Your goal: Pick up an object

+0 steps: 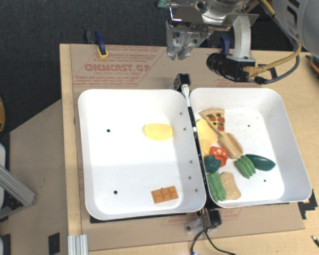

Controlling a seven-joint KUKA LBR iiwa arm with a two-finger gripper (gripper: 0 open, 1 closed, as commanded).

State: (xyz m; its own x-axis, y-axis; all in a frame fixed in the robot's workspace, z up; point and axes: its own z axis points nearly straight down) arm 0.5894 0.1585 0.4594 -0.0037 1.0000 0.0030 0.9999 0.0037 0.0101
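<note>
My gripper [181, 48] hangs high above the far edge of the bench, over the back rim between the two bins, with nothing visible between its fingers. The left bin [95, 105] holds a yellow oval piece [158, 131] near its middle and an orange waffle-like block [165, 194] near its front. The right bin [276, 110] holds a pizza slice [215, 119], a pale yellow piece [204, 133], a hot dog [231, 144], a red piece [219, 154], several green vegetables [255, 163] and a tan cracker [231, 186], clustered at its left side.
A black clip [182, 81] sits at the back of the divider between the bins. A blue-and-yellow clamp [100, 44] holds the cardboard at the back left. A black cylinder with cables [226, 65] hangs beside the wrist.
</note>
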